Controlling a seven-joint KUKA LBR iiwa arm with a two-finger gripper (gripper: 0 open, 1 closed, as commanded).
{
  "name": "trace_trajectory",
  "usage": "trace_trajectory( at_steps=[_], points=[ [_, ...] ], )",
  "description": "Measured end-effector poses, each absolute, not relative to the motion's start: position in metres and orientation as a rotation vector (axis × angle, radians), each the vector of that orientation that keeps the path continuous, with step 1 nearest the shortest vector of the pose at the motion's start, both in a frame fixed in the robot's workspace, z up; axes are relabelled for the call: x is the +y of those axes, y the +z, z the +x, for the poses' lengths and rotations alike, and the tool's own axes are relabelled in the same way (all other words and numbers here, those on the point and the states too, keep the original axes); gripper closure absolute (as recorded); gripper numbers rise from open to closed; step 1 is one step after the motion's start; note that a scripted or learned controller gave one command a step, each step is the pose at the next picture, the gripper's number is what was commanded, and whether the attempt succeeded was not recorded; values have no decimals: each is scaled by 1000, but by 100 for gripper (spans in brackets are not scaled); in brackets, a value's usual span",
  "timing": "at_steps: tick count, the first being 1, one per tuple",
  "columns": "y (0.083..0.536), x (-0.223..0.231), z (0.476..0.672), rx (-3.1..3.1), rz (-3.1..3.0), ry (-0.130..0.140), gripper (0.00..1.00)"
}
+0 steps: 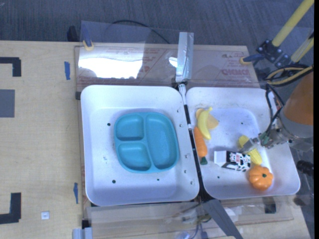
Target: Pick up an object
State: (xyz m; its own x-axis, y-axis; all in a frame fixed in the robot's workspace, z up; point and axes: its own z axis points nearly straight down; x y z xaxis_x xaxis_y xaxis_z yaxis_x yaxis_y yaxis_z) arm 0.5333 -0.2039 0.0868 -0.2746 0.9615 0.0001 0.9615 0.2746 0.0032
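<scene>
Gripper over the right bin's clutter

The gripper (pixel 256 142) (jaw state I cannot tell) hovers just above a yellow piece (pixel 250 151), its long axis running diagonally.

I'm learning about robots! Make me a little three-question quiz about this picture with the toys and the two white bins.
1. True or false: the blue plastic divided plate lies in the left white bin.
2. Which thing is nearest the gripper? A) the orange plastic carrot B) the small yellow plastic piece C) the yellow plastic banana
3. Fill in: the round orange toy pumpkin sits in the ___ white bin.

Key: 1 true; 2 B; 3 right.
</scene>
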Motion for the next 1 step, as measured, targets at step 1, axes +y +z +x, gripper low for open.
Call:
trace_trajectory(
  at_steps=[1],
  points=[
    [99, -205, 535, 2498, 1888, 7, 100]
  ],
)
